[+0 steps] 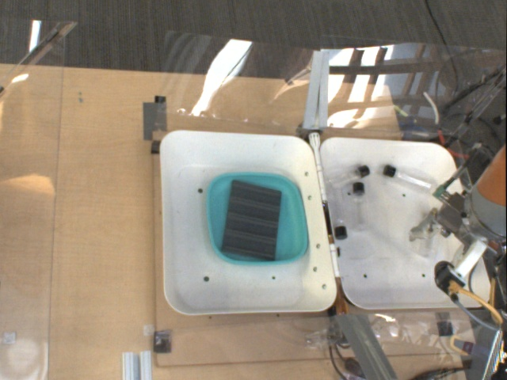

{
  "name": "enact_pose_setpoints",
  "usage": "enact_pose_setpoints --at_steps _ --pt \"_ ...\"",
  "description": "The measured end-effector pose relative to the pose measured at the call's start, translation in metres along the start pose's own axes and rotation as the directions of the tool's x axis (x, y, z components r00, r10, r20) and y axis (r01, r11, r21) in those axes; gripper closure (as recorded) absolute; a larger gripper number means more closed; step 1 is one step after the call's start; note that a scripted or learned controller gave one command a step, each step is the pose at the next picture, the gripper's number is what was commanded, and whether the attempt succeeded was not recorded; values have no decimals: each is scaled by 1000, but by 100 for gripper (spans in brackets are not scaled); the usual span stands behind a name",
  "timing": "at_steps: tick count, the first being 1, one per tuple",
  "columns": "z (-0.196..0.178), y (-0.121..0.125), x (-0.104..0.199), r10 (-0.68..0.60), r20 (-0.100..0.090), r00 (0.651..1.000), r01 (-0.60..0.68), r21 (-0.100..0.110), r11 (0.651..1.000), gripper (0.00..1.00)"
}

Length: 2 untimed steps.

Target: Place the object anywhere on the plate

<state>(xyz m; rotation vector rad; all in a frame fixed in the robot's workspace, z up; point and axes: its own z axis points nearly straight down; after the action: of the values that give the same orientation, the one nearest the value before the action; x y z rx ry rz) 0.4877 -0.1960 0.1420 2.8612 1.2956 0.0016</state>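
From the camera view above the desk, we record two shallow white bins set side by side, their inner rims touching along the middle. The left bin holds a teal plate, roughly square with rounded corners, sitting near the bin's centre. On the plate lies a dark grey ribbed block, flat, turned slightly clockwise from the plate's edges, and resting wholly inside the plate's rim. We note that the block touches only the plate and stands well apart from the arm. The right bin carries several small black pieces scattered in its upper left part, with one more near its left wall, and a clear strip-like item lying towards its upper right. The arm enters from the right edge, its grey body showing an orange band, and its end hangs over the right side of the right bin. The claw sits low over that bin's right half, pointing left, with nothing visible between its parts. We cannot tell from this angle whether the claw is spread or pressed together. Cables and metal framing lie beyond the right bin's far and near edges.
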Motion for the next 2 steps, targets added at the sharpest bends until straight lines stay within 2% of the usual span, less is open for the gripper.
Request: enact_pose_setpoints --at_steps 1,2 --pt "54 -24 31 -46 -4 999 46 -8 999 0" --pt "-212 -8 19 95 -4 995 -95 -10 995 0"
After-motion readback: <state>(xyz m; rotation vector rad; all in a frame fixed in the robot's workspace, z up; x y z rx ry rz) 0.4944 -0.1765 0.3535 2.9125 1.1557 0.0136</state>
